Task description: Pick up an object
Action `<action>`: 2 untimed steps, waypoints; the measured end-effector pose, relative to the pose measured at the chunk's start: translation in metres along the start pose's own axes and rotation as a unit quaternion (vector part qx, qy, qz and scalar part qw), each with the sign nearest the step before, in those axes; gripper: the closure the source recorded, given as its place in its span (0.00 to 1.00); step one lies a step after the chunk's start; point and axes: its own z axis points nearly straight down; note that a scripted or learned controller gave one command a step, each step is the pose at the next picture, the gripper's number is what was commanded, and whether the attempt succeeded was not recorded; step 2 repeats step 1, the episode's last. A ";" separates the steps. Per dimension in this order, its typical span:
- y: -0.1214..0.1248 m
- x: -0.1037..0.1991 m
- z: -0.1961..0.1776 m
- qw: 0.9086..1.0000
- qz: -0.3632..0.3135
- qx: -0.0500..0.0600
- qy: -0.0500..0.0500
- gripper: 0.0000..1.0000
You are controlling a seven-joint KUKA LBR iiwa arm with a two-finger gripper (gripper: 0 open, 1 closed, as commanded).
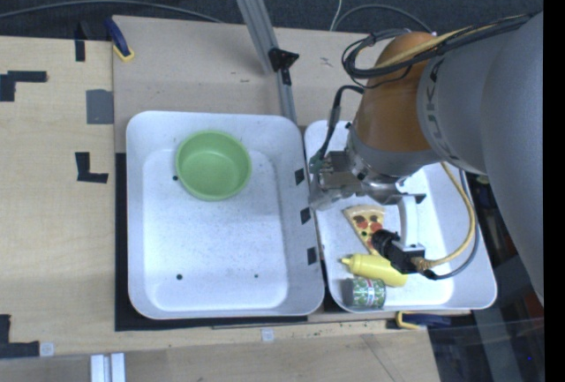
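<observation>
Reaching: the arm [494, 89] comes in from the right and hangs over the right bin [472, 283], so I'd guess the program is going for something in that bin.

Pincer: it's somewhere under the orange wrist band [393, 116], around the grey block at [340, 177]. Can't tell its state from this angle, since the wrist covers it from above.

Likely targets: the pizza-slice toy [364, 220] lies flat just below the wrist, nearest to the tool, so that's my pick for what it's after. Nothing looks lifted yet, everything seems to sit on the bin floor.

Other stuff in that bin: a yellow bottle-shaped thing [375, 267] lies on its side toward the near edge, with a small green can [364, 292] right beside it in the near-left corner. They're bunched together, which could make a clean grab awkward.

Cable: a black-and-yellow cable [441, 261] loops down from the arm over the bin, ending in a black plug next to the yellow bottle. Probably just tool wiring, but it hangs close to the objects.

Left bin [150, 283]: holds a green bowl [213, 164] upright near its far side, well apart from the arm. Doesn't look like it's in play.

Counter [53, 221]: both bins sit side by side on it, touching along the middle.
</observation>
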 end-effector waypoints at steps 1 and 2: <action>0.020 0.049 -0.021 1.000 0.000 -0.002 0.000 1.00; 0.020 0.049 -0.021 1.000 0.000 -0.002 0.000 1.00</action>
